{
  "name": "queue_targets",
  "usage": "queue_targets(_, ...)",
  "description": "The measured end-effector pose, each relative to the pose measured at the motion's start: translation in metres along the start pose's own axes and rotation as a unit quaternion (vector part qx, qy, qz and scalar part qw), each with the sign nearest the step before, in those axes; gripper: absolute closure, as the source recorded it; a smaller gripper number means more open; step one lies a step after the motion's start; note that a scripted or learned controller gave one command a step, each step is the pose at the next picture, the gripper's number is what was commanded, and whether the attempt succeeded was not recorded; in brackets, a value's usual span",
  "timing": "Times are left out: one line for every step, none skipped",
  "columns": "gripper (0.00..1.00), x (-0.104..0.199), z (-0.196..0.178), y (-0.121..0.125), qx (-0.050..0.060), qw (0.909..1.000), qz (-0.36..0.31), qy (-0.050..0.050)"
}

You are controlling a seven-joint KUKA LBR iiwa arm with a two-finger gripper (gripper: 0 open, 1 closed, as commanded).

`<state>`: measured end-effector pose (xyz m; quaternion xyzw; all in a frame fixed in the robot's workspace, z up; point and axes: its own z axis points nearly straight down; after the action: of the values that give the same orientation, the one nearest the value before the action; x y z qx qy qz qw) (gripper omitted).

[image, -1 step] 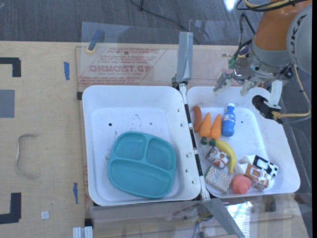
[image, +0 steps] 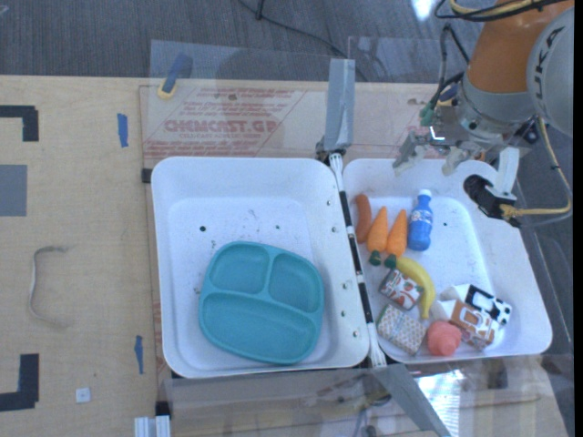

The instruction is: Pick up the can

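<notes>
The can (image: 398, 289) is small, with a red and white label. It lies on its side in the right bin (image: 528, 285), pressed against the left of a yellow banana (image: 418, 279). My gripper (image: 428, 160) hangs over the far rim of the right bin, well behind the can and slightly to its right. Its two fingers (image: 404, 157) stand apart, open, with nothing between them. The grey arm with its orange band rises behind it at the upper right.
Around the can in the right bin lie two orange carrots (image: 389, 230), a sausage (image: 363, 215), a blue bottle (image: 420, 221), a patterned box (image: 402, 328), a red lump (image: 444, 338) and small cartons (image: 478, 315). The left bin (image: 182, 189) holds a teal divided plate (image: 262, 301).
</notes>
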<state>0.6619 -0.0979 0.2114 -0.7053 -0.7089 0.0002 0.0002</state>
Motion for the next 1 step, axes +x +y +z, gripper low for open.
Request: queue_targets(0.0,-0.0097,0.0854,-0.0398,-0.003,0.9969,-0.079,-0.001)
